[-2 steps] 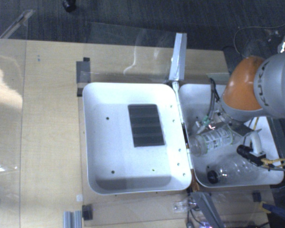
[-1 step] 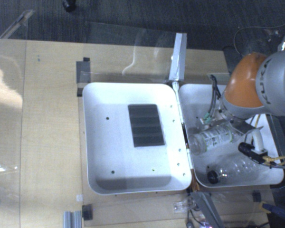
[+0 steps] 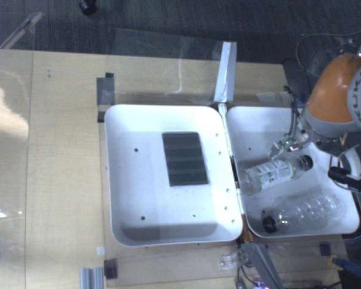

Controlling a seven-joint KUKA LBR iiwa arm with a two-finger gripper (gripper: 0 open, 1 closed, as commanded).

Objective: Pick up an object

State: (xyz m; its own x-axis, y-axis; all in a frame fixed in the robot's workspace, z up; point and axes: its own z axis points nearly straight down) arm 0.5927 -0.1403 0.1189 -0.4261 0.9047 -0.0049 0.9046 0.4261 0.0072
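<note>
Hovering gripper [image 3: 287,144] above labelled bottle [image 3: 271,173] (print unreadable).

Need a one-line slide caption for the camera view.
Grey KUKA arm's gripper poised over two clear plastic bottles in the right white bin; a dark ribbed rectangular block lies in the left white bin.

We count two white bins: a left bin [image 3: 117,179] and a right bin [image 3: 253,128]. Inside the right bin we see two clear plastic bottles [image 3: 269,173] [image 3: 301,212]. In the left bin we count one dark ribbed pad [image 3: 185,159].
</note>
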